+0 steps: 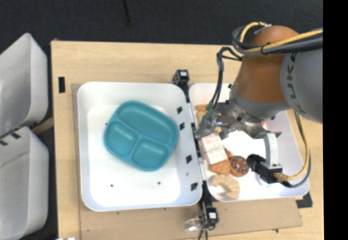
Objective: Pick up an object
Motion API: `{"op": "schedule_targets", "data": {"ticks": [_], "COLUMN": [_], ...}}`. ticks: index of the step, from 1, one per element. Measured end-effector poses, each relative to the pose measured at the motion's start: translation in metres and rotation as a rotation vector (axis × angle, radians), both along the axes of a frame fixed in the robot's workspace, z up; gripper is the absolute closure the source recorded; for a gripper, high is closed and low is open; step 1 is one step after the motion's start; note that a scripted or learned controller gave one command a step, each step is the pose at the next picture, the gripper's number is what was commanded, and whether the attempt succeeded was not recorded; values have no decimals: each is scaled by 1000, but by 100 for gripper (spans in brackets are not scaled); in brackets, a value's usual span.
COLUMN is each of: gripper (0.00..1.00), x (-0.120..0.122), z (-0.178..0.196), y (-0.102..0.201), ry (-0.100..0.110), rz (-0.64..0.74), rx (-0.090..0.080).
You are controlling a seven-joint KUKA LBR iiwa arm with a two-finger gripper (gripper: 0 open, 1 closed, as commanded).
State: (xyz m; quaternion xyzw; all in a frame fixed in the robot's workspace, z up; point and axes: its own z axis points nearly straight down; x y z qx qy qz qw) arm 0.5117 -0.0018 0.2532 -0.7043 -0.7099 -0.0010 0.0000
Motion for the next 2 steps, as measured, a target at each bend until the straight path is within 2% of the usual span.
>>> {"op": "schedule_targets", "data": {"ticks": [1,2], "gripper": [100,100], "x": [-20,-20], "z": [-6,-20], "y": [53,84], "ry": [3,5], "rz": [-1,-4], "rx": [-1,-2]}}
